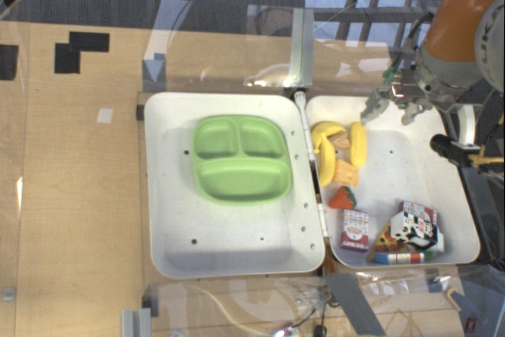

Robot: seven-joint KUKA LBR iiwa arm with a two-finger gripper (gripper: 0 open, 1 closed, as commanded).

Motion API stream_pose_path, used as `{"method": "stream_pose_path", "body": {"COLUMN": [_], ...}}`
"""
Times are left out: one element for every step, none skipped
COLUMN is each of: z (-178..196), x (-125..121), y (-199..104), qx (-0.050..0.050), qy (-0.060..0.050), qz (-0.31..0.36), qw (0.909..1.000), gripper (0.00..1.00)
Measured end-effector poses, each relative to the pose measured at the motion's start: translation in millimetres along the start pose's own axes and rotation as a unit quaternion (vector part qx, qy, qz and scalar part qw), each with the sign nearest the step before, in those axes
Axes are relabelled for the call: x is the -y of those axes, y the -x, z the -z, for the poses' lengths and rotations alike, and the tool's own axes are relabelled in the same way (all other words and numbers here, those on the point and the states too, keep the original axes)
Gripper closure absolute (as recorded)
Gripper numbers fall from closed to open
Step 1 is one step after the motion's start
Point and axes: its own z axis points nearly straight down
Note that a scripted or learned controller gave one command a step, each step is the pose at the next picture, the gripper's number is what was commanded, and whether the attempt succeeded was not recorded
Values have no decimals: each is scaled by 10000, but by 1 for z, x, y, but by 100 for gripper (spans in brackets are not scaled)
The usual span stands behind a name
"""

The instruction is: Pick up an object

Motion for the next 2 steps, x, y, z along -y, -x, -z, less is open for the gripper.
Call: {"method": "stream_pose_path", "body": {"z": [-109, -100], "x": [1, -1], "y": [14, 14], "qx": [7, -2], "qy": [17, 27], "qz": [-284, -282], "qw": [9996, 9996], "gripper": [0, 100]}}
